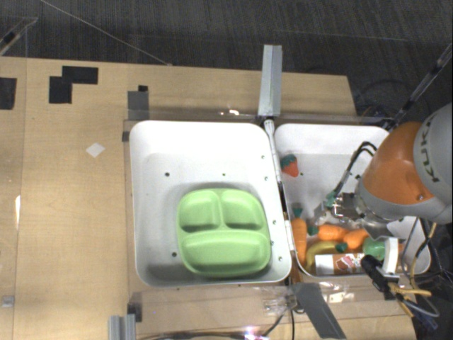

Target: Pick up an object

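So the arm (410, 172) hangs over the right bin (318, 144), its gripper (340, 207) down low just above the clutter at the near end — can't tell the pincer's state from this angle. That clutter is a pile of toy food: a carrot (300, 236) along the bin's left wall, another orange piece (331, 232), a yellow banana-looking thing (322, 248) and a small bottle (338, 263). A little strawberry (289, 165) sits apart, further back. The left bin (163, 154) holds a green divided tray (224, 231).
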`<state>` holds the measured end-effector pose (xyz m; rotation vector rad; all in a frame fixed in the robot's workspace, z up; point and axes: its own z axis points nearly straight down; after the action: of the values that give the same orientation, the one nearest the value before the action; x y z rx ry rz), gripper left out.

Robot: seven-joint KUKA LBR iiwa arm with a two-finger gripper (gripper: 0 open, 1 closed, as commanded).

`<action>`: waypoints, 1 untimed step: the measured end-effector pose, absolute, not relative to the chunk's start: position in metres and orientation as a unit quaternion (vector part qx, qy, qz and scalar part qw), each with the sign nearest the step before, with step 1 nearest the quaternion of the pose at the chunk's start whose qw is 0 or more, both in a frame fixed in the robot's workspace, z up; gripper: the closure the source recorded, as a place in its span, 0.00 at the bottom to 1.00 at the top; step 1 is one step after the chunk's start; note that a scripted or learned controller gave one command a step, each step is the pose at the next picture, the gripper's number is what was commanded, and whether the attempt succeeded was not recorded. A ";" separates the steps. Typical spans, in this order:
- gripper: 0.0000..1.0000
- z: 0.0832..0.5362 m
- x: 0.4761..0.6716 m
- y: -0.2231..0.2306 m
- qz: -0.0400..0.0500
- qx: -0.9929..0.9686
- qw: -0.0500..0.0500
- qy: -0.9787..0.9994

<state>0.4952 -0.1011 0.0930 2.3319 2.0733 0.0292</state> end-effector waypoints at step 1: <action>0.00 0.093 0.495 -0.094 0.008 0.722 0.013 0.692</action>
<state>0.4952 -0.0942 0.0934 2.2489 2.1554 0.0252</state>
